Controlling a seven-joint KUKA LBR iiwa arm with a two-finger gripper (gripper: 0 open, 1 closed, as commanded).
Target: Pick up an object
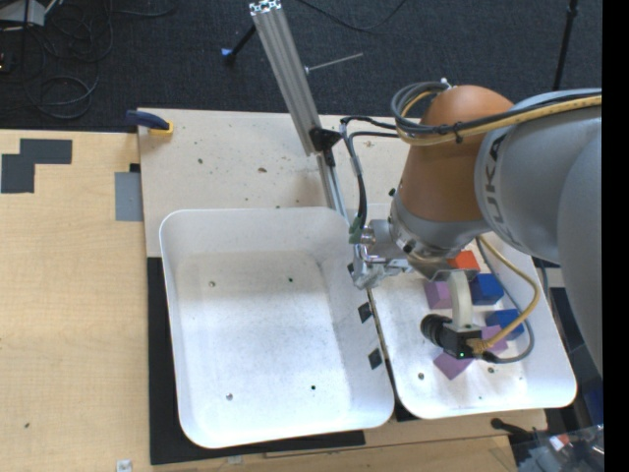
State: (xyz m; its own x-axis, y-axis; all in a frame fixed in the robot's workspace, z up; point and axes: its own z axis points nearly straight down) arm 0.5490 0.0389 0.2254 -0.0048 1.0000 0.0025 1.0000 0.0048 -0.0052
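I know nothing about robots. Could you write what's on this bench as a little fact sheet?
robot: grey arm with an orange band, reaching in from the right over the right bin
left bin: white, shallow, a few small dark specks
right bin: white, shallow, holds coloured blocks
blocks: orange block, purple block, blue block, partly hidden by the arm
held object: cannot tell from this view
bench extra: blue clamp at the far left edge
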